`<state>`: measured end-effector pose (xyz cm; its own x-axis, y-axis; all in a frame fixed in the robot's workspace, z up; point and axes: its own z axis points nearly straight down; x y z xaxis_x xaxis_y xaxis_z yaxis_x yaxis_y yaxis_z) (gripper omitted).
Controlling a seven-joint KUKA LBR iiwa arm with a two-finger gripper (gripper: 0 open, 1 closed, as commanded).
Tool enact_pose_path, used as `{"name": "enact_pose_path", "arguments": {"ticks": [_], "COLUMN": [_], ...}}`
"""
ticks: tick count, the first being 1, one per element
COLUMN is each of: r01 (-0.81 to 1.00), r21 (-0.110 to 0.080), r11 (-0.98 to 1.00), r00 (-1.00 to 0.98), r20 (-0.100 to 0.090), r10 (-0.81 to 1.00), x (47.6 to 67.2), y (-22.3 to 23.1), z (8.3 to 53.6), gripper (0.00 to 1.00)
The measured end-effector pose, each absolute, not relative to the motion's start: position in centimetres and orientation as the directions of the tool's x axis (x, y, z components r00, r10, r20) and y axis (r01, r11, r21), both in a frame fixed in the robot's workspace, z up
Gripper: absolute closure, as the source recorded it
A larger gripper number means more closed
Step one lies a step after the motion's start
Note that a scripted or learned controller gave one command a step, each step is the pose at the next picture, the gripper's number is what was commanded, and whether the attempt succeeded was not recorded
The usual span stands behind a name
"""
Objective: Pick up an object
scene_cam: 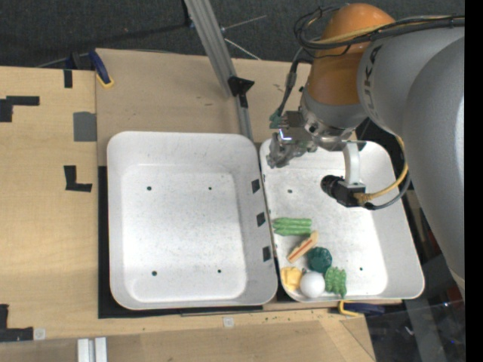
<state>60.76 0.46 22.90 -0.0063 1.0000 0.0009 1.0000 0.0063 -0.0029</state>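
My gripper [281, 151] hangs over the far left corner of the right bin [377, 232], well above the objects. A pile of small toys lies at that bin's near left: a green bean pod [292, 225], an orange carrot stick [302, 246], a dark green round piece [319, 259], a white ball [312, 283], a yellow piece [290, 277] and a light green leafy piece [336, 280]. Nothing shows between the gripper's fingers.
The left bin [181, 217] sits beside the right one, joined by black clips at the shared edge. A grey metal pole [219, 51] slants up behind the bins. The large grey arm [423, 89] with its orange band covers the upper right.
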Motion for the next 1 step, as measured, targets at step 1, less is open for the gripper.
{"name": "enact_pose_path", "arguments": {"ticks": [1], "r01": [1.000], "r21": [-0.001], "r11": [0.008], "r00": [-0.008], "r20": [0.002], "r10": [1.000], "x": [62.67], "y": [6.39], "z": [22.47], "gripper": [1.00]}}
